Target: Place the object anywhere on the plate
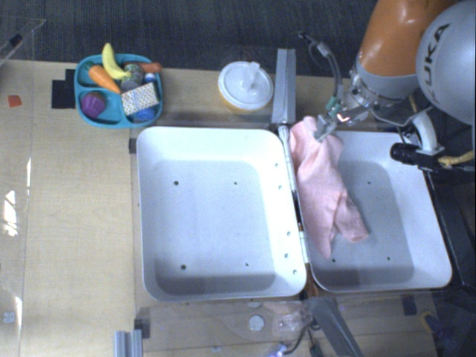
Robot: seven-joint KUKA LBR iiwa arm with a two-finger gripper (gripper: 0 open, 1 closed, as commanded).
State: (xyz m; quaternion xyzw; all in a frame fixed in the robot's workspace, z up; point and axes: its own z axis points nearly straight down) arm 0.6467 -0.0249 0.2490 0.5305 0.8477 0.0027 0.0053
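Two shallow white bins sat side by side on the pale wooden bench [67, 222]. The left bin [216, 214] showed only its bare floor with small dark holes. The right bin [394, 222] held one pink cloth [327, 192], which lay along its left wall from the upper corner down toward the middle, crumpled at the lower end.

One arm [416, 36], grey with an orange band, reached in from the right. Its gripper [327, 125] hung at the top end of the cloth, at the right bin's upper left corner; whether its fingers were spread or pressed together could not be told, nor whether they pinched the fabric.

Behind the bins stood one blue divided plate [83, 114] at the far left, carrying toy food: a yellow banana [111, 62], an orange carrot [103, 79], a purple piece [93, 104] and a speckled block [141, 99]. One white lidded cup [245, 86] stood to its right, just behind the left bin. Dark carpet [186, 10] lay beyond the bench.
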